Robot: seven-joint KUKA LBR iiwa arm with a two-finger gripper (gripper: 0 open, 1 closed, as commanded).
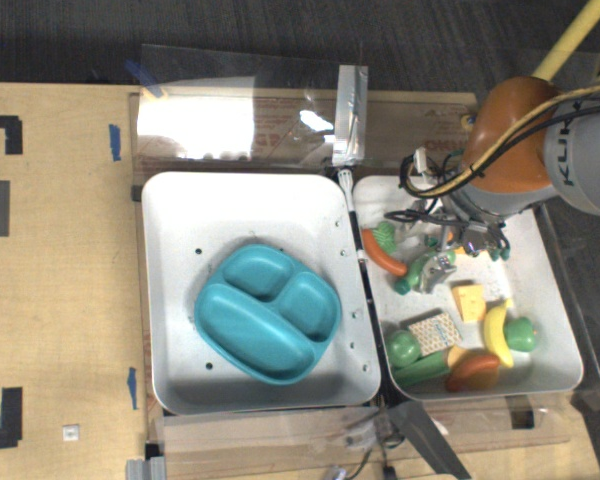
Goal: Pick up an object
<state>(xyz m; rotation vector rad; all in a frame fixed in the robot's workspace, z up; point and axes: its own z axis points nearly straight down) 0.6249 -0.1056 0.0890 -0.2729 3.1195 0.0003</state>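
Observation:
My gripper reaches down into the right bin from the upper right, under the orange wrist band. Its tips sit among toy food near the bin's middle, just right of an orange carrot with a green top. A small green piece lies at the fingertips. Cables and the wrist hide how the jaws stand. Nearer the front lie a yellow cheese block, a yellow banana, a green ball, a patterned cracker and a green pepper.
The left bin holds a teal divided plate. A red-orange piece and a green cucumber lie at the right bin's front wall. A clear plastic sheet lies behind the bins.

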